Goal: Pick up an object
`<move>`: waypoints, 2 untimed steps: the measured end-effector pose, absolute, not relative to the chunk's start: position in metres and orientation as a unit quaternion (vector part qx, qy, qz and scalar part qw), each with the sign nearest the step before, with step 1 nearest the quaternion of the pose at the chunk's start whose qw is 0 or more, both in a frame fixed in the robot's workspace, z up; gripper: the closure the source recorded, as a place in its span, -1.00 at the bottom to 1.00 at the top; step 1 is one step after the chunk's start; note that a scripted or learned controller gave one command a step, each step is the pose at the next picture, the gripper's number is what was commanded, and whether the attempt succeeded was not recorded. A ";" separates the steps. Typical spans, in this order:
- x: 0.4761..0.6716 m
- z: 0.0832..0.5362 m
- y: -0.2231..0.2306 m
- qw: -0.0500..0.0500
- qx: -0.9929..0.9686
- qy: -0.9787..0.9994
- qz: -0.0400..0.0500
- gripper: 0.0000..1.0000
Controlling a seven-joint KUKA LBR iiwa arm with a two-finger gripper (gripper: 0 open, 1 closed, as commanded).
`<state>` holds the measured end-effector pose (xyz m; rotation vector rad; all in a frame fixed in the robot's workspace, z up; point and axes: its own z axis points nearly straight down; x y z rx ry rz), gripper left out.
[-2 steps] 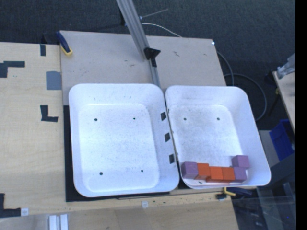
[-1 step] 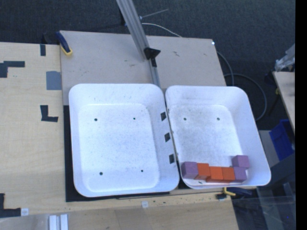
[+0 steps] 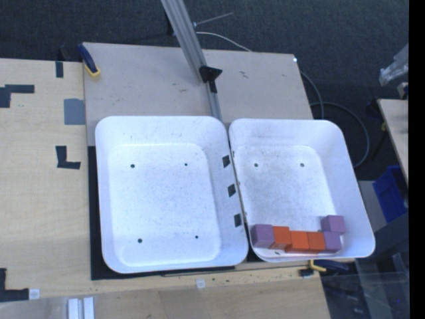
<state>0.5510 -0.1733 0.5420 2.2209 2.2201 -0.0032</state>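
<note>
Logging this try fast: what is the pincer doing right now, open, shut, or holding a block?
Pincer: cannot be told from this picture. The purple and orange blocks lie along the near wall of the right bin.

left bin [image 3: 113,178]: white, fine dark speckles | right bin [image 3: 345,171]: white, fine dark speckles | blocks: purple [image 3: 263,234], orange [image 3: 281,236], orange [image 3: 307,241], purple [image 3: 333,224] | bench [image 3: 40,178]: pale wood, dark tape marks | pole [image 3: 182,28]: silver-grey | clamp [image 3: 89,61]: blue, yellow tip | floor [image 3: 299,12]: dark
</note>
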 end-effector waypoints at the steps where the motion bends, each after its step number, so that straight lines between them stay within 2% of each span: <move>1: 0.582 0.542 -0.186 0.001 0.707 0.707 -0.001 -1.00; 2: 0.612 0.542 -0.201 0.001 0.708 0.707 -0.001 -1.00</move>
